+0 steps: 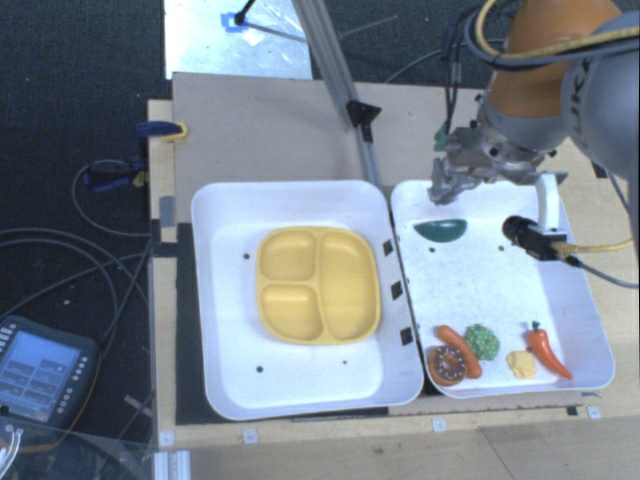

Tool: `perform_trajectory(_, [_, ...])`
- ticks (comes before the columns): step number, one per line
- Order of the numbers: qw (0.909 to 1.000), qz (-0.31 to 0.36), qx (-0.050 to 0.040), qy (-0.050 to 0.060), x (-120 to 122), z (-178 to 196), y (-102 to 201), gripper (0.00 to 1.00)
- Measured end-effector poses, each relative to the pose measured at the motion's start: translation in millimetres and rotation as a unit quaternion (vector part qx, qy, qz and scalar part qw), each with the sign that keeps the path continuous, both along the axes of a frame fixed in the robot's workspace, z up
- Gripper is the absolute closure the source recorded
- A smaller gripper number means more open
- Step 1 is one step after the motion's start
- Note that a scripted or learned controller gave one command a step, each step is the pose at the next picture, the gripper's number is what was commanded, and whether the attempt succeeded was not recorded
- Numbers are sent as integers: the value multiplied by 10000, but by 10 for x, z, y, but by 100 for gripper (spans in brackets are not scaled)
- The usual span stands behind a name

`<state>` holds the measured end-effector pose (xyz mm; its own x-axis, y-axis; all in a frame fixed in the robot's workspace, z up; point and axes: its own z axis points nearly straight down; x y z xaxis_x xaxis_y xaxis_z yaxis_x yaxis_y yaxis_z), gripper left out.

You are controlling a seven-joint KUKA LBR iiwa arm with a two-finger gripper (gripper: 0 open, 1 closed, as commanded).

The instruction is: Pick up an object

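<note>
Cam view: looks down at a slant; arm (560,48) comes in from the right, orange band over the far-right side.
Worktop (260,128): brown board carrying 2 white bins side by side.
L bin (205,298): holds the yellow plate (320,284), which has 3 compartments, lies flat and sits approx. centred.
R bin (490,283): middle is bare; things at far-left and along the near edge.
Hand (445,190): points down over the far-left part of R bin, at its far rim.
Hand state: can't tell if apart or together; can't tell if it touches anything.
Green dish (440,231): dark green, small, shallow; on R bin floor, far-left area, right under the hand in the pic. Closest obj. to the hand.
Donut (444,366): brown, near-left corner of R bin.
Sausage (460,349): red-orange, lies slanted, overlapping the donut's right side.
Broccoli (482,341): green, just beside the sausage on its right.
Yellow lump (520,365): small, near edge, between broccoli and carrot toy.
Carrot toy (547,354): orange-red, tilted, near-right corner, well apart from the hand.
Pole (330,58): grey, slants across the far side of the worktop.
Blue clamp (160,128): at the worktop's far-left corner.
Pendant (40,368): screen unit w/ cables on the floor, left of the worktop.
</note>
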<state>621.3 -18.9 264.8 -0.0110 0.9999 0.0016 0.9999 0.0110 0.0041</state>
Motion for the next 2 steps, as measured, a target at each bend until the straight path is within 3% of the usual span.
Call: perform_trajectory(2, [10000, -3, 0, 13, 175, -172, 982, 100])
